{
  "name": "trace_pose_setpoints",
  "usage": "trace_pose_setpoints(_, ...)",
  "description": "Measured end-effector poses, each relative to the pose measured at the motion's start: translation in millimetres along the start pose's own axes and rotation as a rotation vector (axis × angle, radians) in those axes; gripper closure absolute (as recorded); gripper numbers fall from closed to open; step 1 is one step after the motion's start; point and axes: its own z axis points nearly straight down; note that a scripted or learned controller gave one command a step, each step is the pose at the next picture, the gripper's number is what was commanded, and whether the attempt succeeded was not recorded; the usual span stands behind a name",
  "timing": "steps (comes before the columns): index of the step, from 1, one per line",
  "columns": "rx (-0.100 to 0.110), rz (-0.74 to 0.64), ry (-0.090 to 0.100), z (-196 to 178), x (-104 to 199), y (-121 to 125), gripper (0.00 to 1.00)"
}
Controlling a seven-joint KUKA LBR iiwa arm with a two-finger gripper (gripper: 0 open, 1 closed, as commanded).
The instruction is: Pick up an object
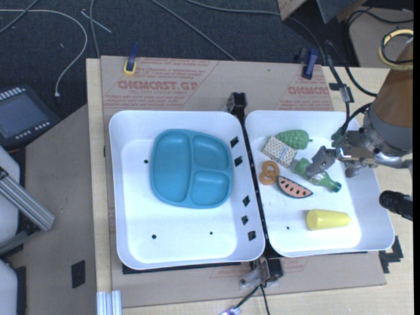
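Looks light, stiff, slippery: green toy [319,176] (best pinched mid-body) beneath gripper [319,169], pincer state impossible to tell.

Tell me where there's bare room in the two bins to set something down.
Left bin: a wide bare strip along the near wall, below the blue divided plate, plus a narrow one on its left. Right bin: bare floor at the near left, between the watermelon slice and yellow piece. Crowded: the right bin's far half, where the gripper hangs over the toys.
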Motion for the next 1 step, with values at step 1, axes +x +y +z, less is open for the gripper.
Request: trace_pose_setpoints(1,-0.010,-0.003,-0.001,-4.8,0.1,1.9,0.00)
